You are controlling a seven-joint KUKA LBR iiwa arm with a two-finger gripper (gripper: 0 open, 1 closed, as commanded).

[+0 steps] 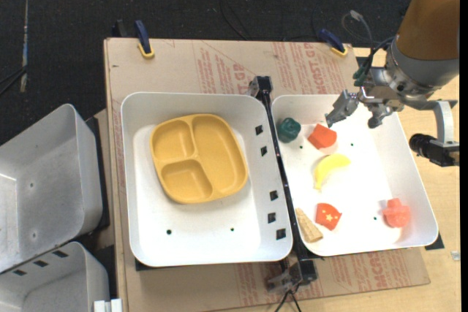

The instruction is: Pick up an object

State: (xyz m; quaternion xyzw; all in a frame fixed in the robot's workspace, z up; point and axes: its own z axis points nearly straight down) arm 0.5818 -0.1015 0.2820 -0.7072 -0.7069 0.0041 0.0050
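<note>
Your gripper (359, 112) hangs over the right bin (417, 179) with fingers spread, nothing between them. The arm (431, 18) is cut off at the frame's edge, and the tan wedge (308, 225) lies half tucked against the bin wall.

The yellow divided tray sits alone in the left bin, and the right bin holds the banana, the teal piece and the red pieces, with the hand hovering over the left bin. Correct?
Not quite. The camera view shows the hand over the right bin, near its far edge, just beyond the orange-red block. The rest stands: the yellow divided tray is alone in the left bin.
</note>
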